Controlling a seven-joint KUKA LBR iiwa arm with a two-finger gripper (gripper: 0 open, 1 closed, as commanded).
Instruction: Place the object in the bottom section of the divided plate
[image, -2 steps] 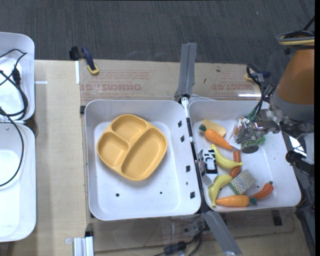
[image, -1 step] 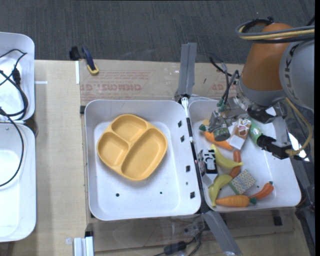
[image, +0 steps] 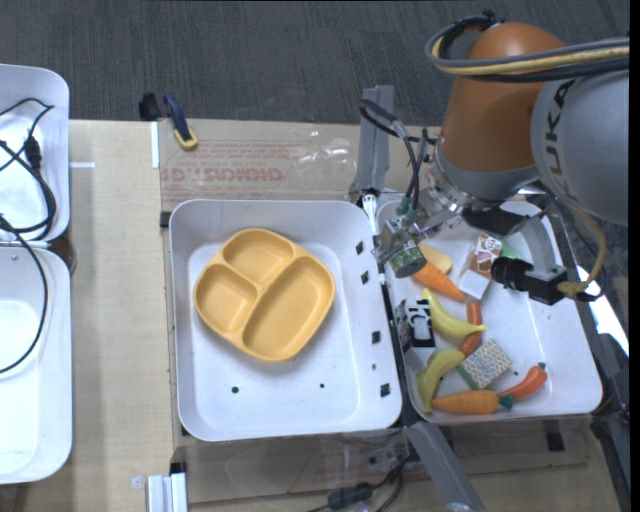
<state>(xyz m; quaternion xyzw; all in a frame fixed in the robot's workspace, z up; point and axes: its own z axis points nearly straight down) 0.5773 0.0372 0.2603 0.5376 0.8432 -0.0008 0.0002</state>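
A: Claw (image: 403, 252) position: upper left of the right bin (image: 590, 395), low over the toys, just above the green top of a carrot (image: 438, 280). Whether its tips are spread or pressed together cannot be told; cables and the wrist housing cover them. Nothing is visibly pinched.

B: Location of the task's object?

A: Not yet singled out. The candidates all lie in the right bin: the carrot under the claw, a banana (image: 452, 316) below it, a second banana (image: 437, 372) lower down, two more carrots (image: 468, 402) along the bottom edge, a speckled block (image: 485, 364), and a small white carton (image: 487, 256) near the upper rim. The carrot nearest the claw is the probable pick.

B: And the destination?

A: The divided plate (image: 263, 292), yellow, sits in the left bin (image: 200, 400), well apart from the toys. Its large section (image: 288, 308) faces lower right in the frame, toward the arm; I judge this to be the bottom section. All three sections hold nothing.

B: Why is the arm so far over the bin's left wall?

A: Likely because the nearest carrot lies hard against that wall. Risk: the crowded toys touch one another, so a grasp may disturb or catch a neighbour.
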